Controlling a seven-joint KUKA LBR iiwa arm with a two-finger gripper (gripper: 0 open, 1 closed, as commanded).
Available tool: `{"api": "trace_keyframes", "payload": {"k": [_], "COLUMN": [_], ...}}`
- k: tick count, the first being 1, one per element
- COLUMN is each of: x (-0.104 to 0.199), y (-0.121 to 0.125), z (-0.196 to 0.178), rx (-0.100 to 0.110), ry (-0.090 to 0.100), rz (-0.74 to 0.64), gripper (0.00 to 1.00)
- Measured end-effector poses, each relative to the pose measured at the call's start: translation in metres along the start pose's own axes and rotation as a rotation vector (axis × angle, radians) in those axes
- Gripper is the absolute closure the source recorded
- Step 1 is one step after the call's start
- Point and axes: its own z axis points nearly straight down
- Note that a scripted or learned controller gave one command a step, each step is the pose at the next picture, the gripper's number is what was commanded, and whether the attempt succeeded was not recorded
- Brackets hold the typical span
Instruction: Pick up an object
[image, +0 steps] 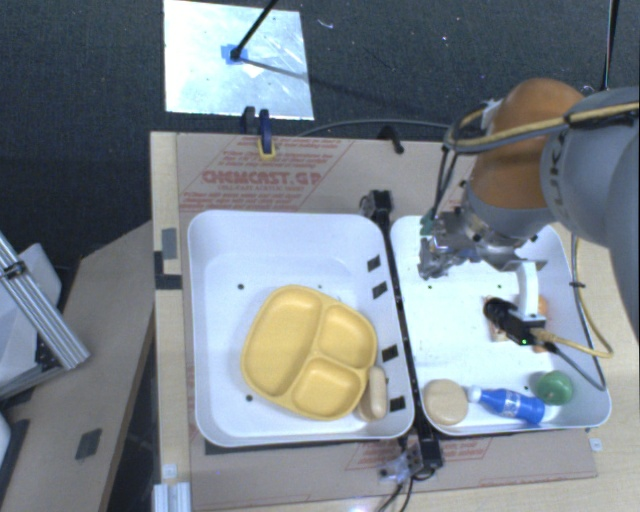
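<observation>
My gripper (433, 264) hangs over the upper left part of the right bin (450, 330), close to the divider between the bins, with nothing visibly in it. Along that bin's front edge lie a tan round disc (446, 401), a blue bottle (510, 404) on its side, and a green ball (552, 386). They are well below the gripper in the view. In the left bin (230, 260) rests a yellow compartment plate (308, 350), and a small beige roll (375, 392) touches its lower right corner.
The grey arm with its orange band (525, 140) covers the right bin's upper right corner. Bare white floor shows in the right bin's middle. A blue-and-yellow clamp (262, 130) sits on the board's far edge.
</observation>
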Motion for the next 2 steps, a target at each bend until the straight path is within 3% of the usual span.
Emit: {"api": "trace_keyframes", "payload": {"k": [2], "x": [0.093], "y": [-0.025], "z": [-0.007], "rx": [0.001], "ry": [0.0], "rz": [0.0], "gripper": [1.0]}}
